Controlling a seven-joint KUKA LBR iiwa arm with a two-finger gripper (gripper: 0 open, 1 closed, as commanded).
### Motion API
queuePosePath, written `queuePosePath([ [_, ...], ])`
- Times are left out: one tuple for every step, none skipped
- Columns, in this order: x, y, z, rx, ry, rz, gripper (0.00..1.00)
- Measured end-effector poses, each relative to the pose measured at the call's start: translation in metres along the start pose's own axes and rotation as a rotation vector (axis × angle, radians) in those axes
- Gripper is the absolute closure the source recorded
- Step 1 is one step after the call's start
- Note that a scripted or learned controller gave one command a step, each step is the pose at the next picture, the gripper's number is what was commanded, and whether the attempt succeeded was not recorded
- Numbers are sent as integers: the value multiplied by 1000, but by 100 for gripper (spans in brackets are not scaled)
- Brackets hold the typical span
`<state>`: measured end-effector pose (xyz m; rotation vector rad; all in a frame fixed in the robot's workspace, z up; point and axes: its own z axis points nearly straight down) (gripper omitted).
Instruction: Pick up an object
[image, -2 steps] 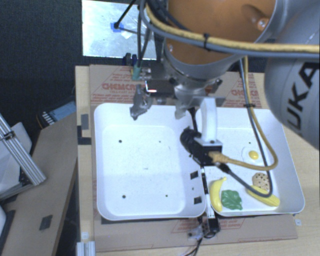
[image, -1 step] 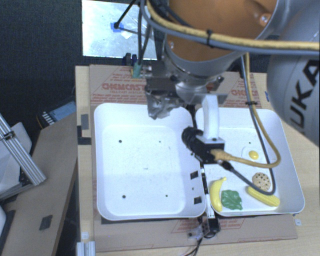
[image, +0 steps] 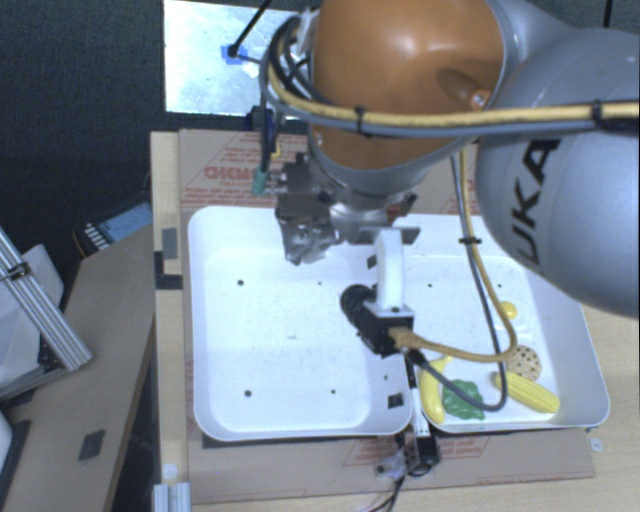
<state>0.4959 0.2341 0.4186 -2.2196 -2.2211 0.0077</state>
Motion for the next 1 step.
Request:
queuePosePath([
  [-1, 30, 129, 7, -4, 1, 100],
])
